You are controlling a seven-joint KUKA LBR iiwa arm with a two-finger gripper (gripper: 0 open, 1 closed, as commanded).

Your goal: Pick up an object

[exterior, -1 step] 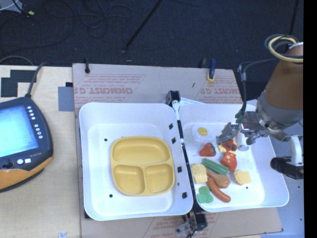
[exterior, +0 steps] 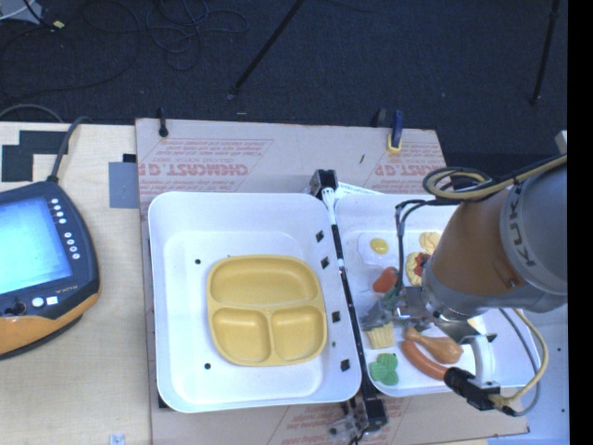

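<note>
Gripper [exterior: 394, 311], finger state unclear, hangs low in the crowded right bin [exterior: 357, 213], beside a hot dog [exterior: 428, 352].

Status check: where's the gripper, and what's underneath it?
Gripper low in right white bin, among small toy foods. Orange sausage-shaped toy beside it. Yellow three-compartment tray in left bin.

Light falls evenly from above on the lower half of the frame, so the two white bins [exterior: 185, 239] read bright and nearly washed out, with only soft, short shadows beneath the yellow tray [exterior: 267, 306]. The upper part of the frame is dim, the dark floor [exterior: 278, 54] swallowing detail. The picture is slightly soft and grainy, and the small items at lower right are perhaps too blurred to tell apart.
</note>
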